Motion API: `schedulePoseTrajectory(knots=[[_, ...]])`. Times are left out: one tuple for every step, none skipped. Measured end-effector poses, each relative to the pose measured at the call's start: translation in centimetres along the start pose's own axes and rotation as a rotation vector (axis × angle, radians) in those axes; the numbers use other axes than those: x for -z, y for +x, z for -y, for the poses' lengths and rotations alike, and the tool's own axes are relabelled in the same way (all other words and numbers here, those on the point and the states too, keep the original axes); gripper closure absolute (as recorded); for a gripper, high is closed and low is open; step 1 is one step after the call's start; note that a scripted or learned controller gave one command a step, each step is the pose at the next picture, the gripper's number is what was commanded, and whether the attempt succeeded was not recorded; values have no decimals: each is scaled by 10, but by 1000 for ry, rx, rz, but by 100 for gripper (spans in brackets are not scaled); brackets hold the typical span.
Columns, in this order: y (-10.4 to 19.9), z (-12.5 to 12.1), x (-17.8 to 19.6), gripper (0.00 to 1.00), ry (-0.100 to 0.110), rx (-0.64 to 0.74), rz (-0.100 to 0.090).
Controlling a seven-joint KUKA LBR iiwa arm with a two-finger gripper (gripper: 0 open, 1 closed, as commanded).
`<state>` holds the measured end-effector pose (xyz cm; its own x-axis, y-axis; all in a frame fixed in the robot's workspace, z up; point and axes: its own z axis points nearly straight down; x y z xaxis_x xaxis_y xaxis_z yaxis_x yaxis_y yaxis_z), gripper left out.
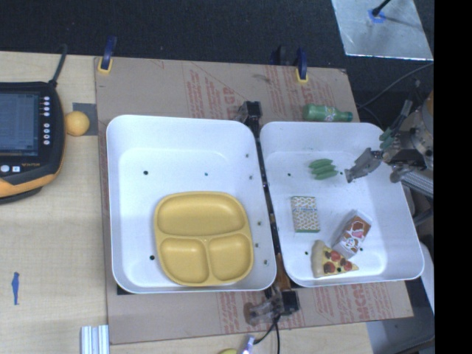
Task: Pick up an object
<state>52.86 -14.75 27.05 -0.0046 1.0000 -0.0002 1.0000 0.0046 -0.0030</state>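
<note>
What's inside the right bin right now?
The right bin holds a green pea pod, a patterned card, a red-and-white packet and a pizza slice. The gripper hangs over its upper right; anything beneath it is hidden.

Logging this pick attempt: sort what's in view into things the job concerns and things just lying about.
Job: gripper; right bin; in it, green pea pod, patterned card, red-and-white carton, pizza slice.

Lying about: yellow divided tray, left bin, green bottle, pendant, yellow ball.
</note>
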Motion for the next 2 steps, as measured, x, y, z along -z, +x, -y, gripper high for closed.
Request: schedulePoseTrajectory(knots=[[-30,25,-89,0,2,0,0],[-26,40,-180,0,2,2,-1]])
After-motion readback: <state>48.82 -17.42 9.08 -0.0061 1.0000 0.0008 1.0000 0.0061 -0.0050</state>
